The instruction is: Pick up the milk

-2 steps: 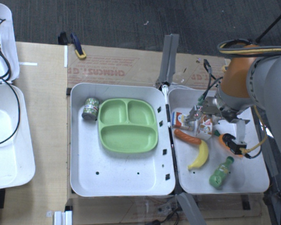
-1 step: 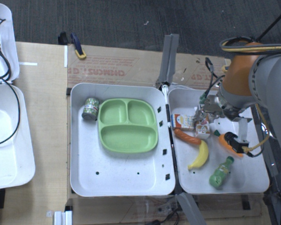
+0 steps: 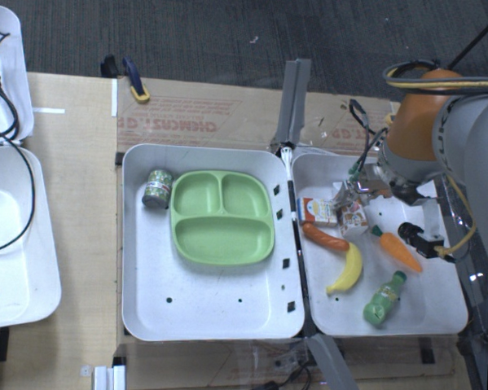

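The milk [image 3: 317, 210] is a small white carton with a red and orange label. It lies on its side near the left wall of the right bin [image 3: 433, 322]. My gripper [image 3: 353, 207] reaches down into this bin just right of the carton, touching or nearly touching its right end. The carton rests on the bin floor. The wrist hides what lies directly under the gripper.
A sausage [image 3: 325, 237], a banana [image 3: 348, 270], a carrot [image 3: 400, 252] and a green bottle [image 3: 383, 299] lie in the right bin, in front of the milk. The left bin [image 3: 140, 307] holds a green divided plate [image 3: 222, 217] and a small can [image 3: 156, 188].
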Controlling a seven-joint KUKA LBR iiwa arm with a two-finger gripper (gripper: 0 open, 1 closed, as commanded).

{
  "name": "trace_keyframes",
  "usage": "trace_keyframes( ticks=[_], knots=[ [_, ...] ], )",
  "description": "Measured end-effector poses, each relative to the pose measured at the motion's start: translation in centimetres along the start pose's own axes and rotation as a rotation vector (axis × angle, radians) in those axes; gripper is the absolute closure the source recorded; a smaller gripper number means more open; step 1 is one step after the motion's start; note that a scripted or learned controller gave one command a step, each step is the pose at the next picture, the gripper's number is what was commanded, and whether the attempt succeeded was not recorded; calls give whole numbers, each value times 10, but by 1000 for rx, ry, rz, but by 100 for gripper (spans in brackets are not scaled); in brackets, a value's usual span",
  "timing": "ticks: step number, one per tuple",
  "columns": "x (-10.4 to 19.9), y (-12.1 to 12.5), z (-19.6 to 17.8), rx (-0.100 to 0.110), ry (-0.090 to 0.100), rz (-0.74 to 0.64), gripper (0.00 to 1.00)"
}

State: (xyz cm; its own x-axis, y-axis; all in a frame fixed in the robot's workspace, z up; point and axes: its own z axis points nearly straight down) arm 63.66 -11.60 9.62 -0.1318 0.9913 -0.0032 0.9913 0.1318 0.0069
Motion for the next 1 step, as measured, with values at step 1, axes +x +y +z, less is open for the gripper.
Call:
trace_keyframes(
  ticks=[1],
  knots=[
    [21,27,-123,6,2,-198,100]
  ],
)
